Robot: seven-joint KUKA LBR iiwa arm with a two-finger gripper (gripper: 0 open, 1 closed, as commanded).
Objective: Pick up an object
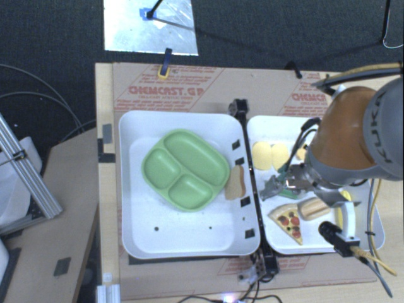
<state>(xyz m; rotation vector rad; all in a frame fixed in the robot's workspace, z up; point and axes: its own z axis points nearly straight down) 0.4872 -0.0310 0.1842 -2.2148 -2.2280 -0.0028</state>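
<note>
So from where I'm standing, the gripper [273, 189] is hanging low over the right bin [268, 124], near its left wall, with the big grey-and-orange arm [344, 137] blocking a good chunk of what's in there. Its fingers look spread a bit and there's nothing between them, though it's small and dark so I wouldn't swear to how wide.

Stuff within reach: a pizza slice [288, 221] lying flat just below the gripper, a bread roll [313, 208] touching it on the right, and a yellow lemon-ish thing [268, 154] just above. The left bin [129, 169] has a green divided plate [185, 168] and a slice of bread [235, 183] leaning by the divider.

If I were calling it, I'd go for the roll or the lemon. The pizza is thin and flat, so fingers would probably skate over it. Centre over one item, come straight down, stay off that wall, and don't straddle two things at once.
</note>
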